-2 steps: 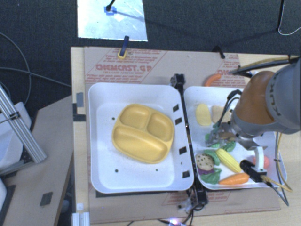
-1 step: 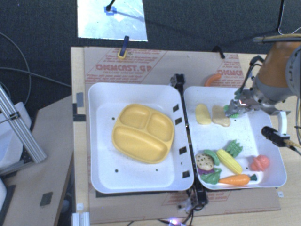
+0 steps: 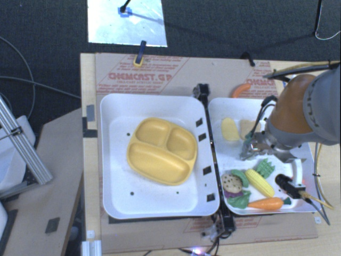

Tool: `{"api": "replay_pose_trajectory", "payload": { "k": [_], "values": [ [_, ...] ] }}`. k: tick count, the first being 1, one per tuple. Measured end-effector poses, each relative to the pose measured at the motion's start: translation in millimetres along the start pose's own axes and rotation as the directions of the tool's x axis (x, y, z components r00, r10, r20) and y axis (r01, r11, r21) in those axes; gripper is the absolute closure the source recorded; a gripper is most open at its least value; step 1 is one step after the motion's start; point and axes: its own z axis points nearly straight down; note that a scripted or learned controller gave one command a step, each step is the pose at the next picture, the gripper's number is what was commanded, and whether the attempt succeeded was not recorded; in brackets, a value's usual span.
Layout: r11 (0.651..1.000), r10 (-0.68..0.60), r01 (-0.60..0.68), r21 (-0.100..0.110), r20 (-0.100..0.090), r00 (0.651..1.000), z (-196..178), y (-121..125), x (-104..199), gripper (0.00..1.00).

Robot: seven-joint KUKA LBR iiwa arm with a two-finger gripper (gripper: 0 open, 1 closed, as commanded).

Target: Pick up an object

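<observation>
The right bin (image 3: 224, 111) holds several toy foods. A pale yellow piece (image 3: 229, 129) and a cream piece (image 3: 246, 127) lie near its back left. At the front lie a corn cob (image 3: 259, 182), a green ridged piece (image 3: 265, 168), a brown round piece (image 3: 232, 183) on a green leaf (image 3: 241, 199), and a carrot (image 3: 265, 204). My gripper (image 3: 248, 151) is low in this bin, just in front of the cream piece and behind the green ridged piece. Nothing shows held in it.
The left bin (image 3: 114, 143) holds a yellow divided tray (image 3: 161, 150). An orange object (image 3: 240, 89) lies on the cardboard behind the right bin. The grey and orange arm (image 3: 298, 111) covers the right bin's right side.
</observation>
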Motion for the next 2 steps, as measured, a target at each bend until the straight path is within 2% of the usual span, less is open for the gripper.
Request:
{"api": "replay_pose_trajectory", "payload": {
  "k": [1, 2],
  "values": [
    [1.000, -0.009, 0.009, -0.010, -0.002, 1.000, -107.5, -69.4, 79.9, 1.00],
    [1.000, -0.005, 0.005, -0.013, 0.004, 1.000, -103.3, 12.6, 59.1, 1.00]
  ]
}}
